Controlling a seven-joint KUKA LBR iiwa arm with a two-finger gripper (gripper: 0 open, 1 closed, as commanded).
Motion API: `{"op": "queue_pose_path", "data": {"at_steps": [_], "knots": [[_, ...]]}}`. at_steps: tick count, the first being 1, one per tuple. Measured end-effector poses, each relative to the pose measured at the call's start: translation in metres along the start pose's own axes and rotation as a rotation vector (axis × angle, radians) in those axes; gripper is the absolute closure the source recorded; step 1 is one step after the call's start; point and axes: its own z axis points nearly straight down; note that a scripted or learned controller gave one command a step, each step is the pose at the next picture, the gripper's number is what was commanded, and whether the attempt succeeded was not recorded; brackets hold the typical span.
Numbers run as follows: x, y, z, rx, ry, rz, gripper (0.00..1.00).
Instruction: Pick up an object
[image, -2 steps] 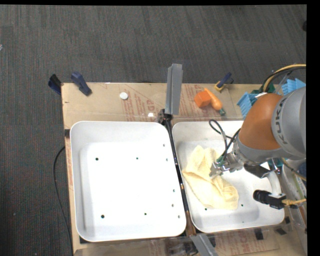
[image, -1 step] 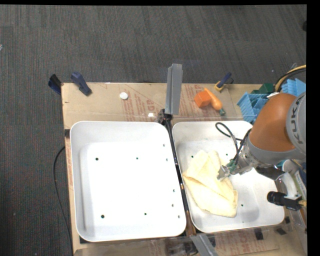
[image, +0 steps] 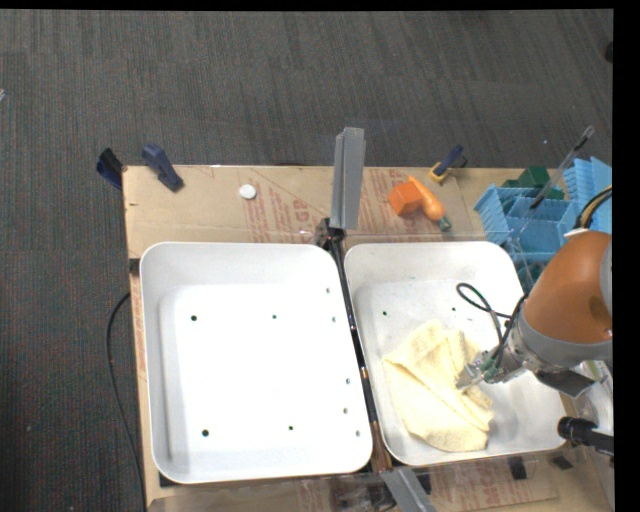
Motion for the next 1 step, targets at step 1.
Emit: {"op": "queue_pose_path", "data": {"at_steps": [1], "knots": [[-0.0300,0.0450,-0.0006,-0.002,-0.002,-0.017,0.00]]}}
